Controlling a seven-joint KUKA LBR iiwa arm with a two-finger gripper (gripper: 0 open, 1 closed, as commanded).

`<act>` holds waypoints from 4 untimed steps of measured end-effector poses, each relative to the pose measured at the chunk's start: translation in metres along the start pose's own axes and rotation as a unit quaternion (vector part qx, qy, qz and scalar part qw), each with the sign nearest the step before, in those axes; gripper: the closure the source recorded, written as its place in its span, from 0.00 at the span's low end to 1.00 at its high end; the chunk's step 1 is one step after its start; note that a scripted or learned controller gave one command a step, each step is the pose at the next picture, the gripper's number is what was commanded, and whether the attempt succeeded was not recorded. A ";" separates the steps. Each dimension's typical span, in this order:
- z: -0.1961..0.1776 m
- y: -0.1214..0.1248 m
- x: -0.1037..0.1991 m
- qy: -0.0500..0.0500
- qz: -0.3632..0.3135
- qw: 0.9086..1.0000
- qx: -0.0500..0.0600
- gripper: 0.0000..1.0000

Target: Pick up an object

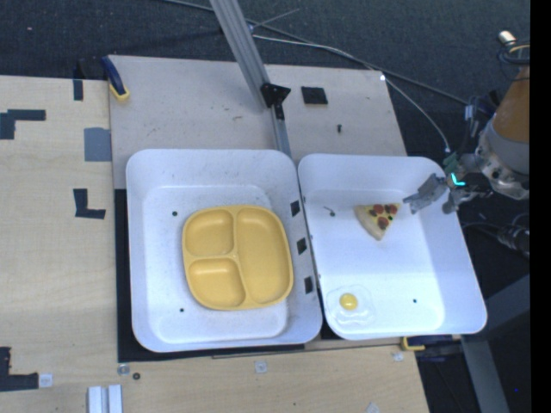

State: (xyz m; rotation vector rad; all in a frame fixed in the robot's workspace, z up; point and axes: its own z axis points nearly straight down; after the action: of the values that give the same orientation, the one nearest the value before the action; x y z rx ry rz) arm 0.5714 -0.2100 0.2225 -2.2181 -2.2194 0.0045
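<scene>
The gripper [428,198] hangs with nothing between its parted fingers just right of the pizza slice [378,219], which lies slightly lower in the right bin [448,274].

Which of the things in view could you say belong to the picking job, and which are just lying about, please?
For the job: gripper, pizza slice, fried egg, yellow divided plate, left bin, right bin.

Lying about: yellow-handled clamp, metal rail, cables.

A robotics lab, by the look of it: plywood worktop [215,93] patched with tape marks [86,203], two white bins [215,166] bolted side by side, aluminium strut [237,28] rising at the far edge, loose cables [413,93] trailing over dark carpet [387,15].
</scene>
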 end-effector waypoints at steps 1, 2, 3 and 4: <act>-0.001 0.001 0.000 -0.001 0.000 1.000 -0.002 0.00; 0.043 0.000 -0.002 0.000 0.000 1.000 0.000 0.00; 0.090 0.004 0.005 0.000 -0.001 1.000 0.000 0.00; 0.137 0.006 0.004 -0.002 0.000 1.000 -0.003 0.00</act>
State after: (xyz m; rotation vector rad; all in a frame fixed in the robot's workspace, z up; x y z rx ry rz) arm 0.5765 -0.2058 0.0854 -2.2235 -2.2247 0.0011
